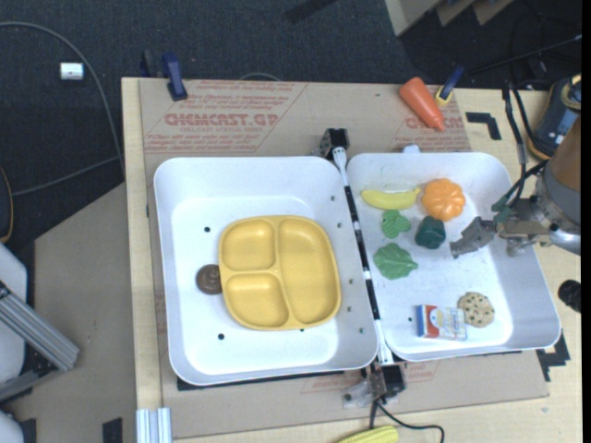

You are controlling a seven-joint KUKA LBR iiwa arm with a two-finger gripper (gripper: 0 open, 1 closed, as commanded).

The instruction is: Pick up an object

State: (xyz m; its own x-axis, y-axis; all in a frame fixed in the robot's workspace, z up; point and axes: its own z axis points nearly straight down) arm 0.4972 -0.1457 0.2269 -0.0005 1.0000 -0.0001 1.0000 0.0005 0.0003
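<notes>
So the grey arm came in from the right, low over the right-hand shallow white bin, wrist roughly level and the dark two-finger gripper pointing left. Its fingers looked slightly apart with nothing between them, tips just right of the dark green blocky toy, close but not touching as far as I could see. Right above that sat an orange toy pumpkin, with a yellow toy banana to its left, a small green leafy piece under the banana and a bigger flat green leaf lower down. Near the front of that bin lay a small red, white and blue packet beside a chocolate-chip cookie. The left white bin held a yellow divided plastic plate and a brown round disc touching its left edge. Everything sat on a cardboard-covered bench with an orange toy carrot loose at the back, dark carpet around.
</notes>
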